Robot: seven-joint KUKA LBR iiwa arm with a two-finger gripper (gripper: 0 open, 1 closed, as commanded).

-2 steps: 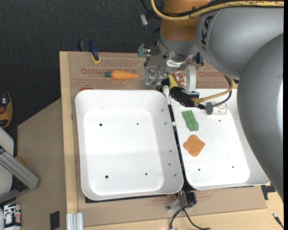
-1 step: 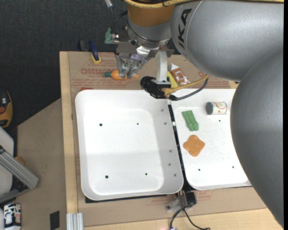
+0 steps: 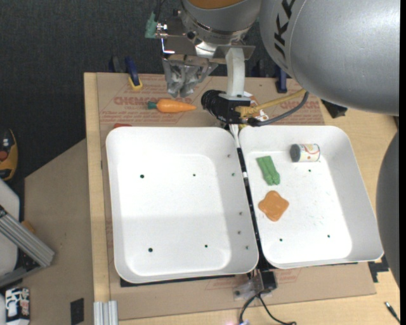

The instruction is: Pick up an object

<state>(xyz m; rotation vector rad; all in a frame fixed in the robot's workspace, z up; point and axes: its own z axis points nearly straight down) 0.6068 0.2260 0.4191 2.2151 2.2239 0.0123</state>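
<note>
The end effector [image 3: 184,79] hangs at the far edge of the desk [image 3: 95,127], behind the left bin [image 3: 127,209] and outside both bins. Its grey fingers point down over the bare board, and nothing shows between them; whether they are parted or pressed together cannot be told, since they blur into one grey mass.

The nearest thing is the carrot [image 3: 171,106], lying on the desk just beside and slightly nearer the camera than the fingers. Its long axis runs left to right, green stalk to the left and tip to the right, roughly parallel to the bin's far rim. A small shift toward the camera and a descent would probably bring the end effector onto it, and closing across its short width looks the likelier grasp.

The other candidates sit in the right bin [image 3: 355,190], well apart from the end effector: a green piece [image 3: 268,169] lying lengthwise away from the camera, an orange piece [image 3: 273,206] near it, and a small cylinder [image 3: 305,153] on its side near the far wall.

The arm enters from the upper right, its grey bulk over the right bin's far corner, the orange band [image 3: 212,3] at the top edge, wrist roughly vertical
</note>
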